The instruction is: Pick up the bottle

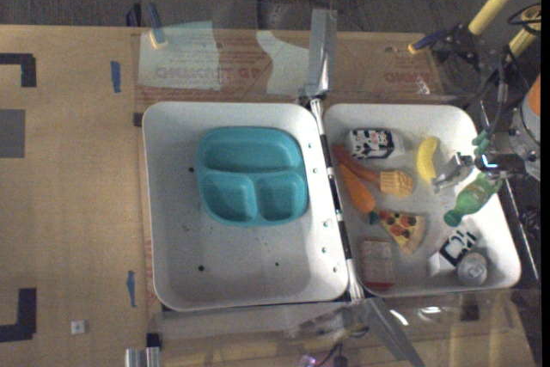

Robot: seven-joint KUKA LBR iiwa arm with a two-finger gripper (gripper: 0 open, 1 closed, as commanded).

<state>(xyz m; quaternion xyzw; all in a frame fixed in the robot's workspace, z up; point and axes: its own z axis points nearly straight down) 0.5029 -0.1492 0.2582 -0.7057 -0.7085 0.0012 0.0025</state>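
Two shallow white bins sit side by side at the centre of the frame. I see the left bin holding one teal divided tray, lying flat in the bin's upper half. The right bin holds a mix of items: a black-and-white carton at upper left, an orange carrot just below it, a waffle piece, a yellow banana, a pizza slice, and a can at lower right. The green bottle lies tilted near the bin's right wall. The gripper sits at the bottle's upper end; I cannot tell its finger state.
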